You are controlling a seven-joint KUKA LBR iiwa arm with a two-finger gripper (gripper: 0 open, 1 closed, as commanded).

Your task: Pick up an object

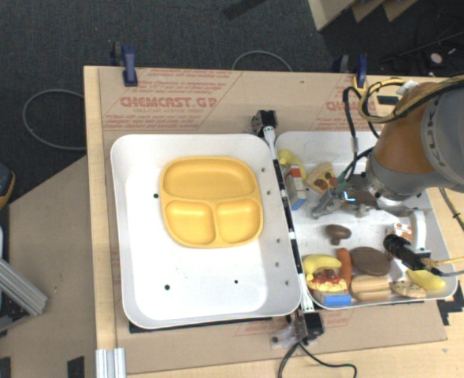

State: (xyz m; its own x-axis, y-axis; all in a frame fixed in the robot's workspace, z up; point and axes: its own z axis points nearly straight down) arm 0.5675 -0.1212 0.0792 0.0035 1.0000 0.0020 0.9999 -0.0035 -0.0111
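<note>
My gripper [328, 201] is low in the right bin [326, 142], near its upper-left part, at the end of the grey arm with the orange band [401, 140]. It hangs just right of a red, white and blue toy [295, 186] and just below a tan and yellow toy [320, 177]. A small brown oval [338, 231] lies a little below the gripper, apart from it. I see nothing held.
Along the right bin's front lie a banana [321, 264], a red sausage [344, 261], a large brown oval [371, 261], a bun [371, 289], a blue block [334, 299] and a yellow fruit [425, 279]. The left bin [137, 235] holds a yellow divided plate [211, 199].
</note>
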